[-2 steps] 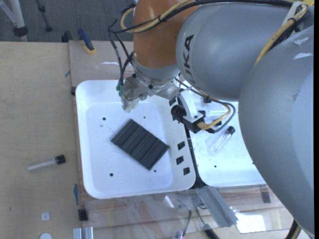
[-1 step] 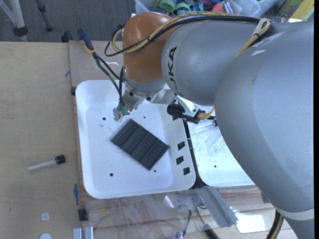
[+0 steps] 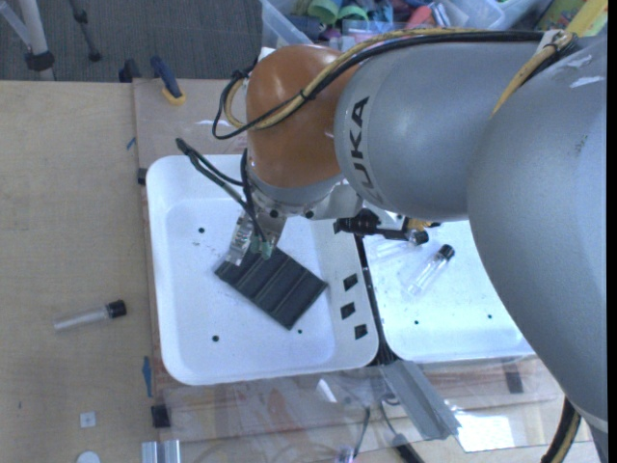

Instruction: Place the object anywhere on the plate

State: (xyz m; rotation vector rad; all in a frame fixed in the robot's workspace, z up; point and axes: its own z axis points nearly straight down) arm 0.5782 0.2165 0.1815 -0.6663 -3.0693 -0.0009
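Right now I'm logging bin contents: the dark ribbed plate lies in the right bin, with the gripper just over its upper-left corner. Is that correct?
Not quite. The camera view shows the dark ribbed plate lying in the left bin, not the right one. The rest holds: the gripper is just over the plate's upper-left corner.

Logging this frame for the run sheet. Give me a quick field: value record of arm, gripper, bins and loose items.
arm: grey KUKA arm, orange band, reaching in from the right
gripper: gripper low over the left bin, at the upper left edge of the dark ribbed plate
left bin: left bin holds dark ribbed plate, lying flat
right bin: right bin holds clear vial with black cap
outside bins: capped tube on the bench, left
held object: none visible between fingers
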